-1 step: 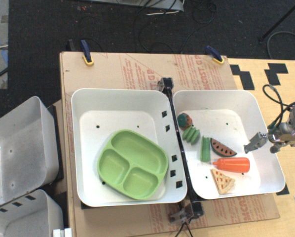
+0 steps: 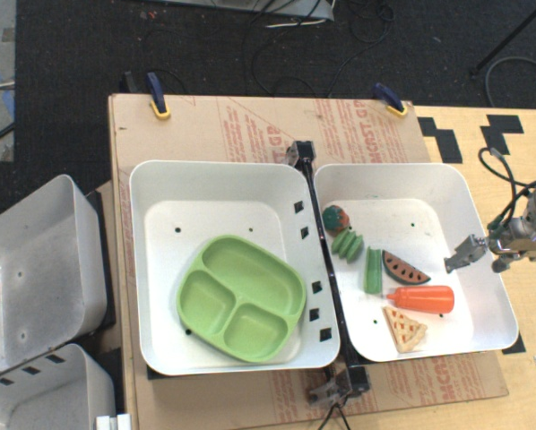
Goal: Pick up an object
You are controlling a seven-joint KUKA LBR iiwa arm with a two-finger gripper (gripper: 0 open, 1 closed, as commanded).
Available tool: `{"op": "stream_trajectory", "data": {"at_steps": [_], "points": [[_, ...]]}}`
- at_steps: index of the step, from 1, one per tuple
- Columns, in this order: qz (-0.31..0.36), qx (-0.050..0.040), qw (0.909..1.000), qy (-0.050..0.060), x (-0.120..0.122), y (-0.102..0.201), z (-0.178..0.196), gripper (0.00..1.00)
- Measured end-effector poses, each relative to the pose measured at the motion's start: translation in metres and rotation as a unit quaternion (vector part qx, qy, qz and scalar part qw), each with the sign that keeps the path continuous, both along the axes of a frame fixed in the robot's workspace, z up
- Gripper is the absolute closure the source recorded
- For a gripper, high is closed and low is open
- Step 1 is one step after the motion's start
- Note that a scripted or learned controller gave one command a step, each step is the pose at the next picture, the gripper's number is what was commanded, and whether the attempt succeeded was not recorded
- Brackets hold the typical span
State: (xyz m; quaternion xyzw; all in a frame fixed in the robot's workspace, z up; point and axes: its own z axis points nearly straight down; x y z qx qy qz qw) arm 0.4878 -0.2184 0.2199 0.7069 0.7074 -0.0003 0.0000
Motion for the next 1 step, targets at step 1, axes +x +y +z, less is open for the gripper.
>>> {"op": "stream_trajectory", "data": {"at_steps": [1], "points": [[-0.001,0.0012,1.0,0.002,-0.0029,-0.0027,-0.063,0.0]]}}
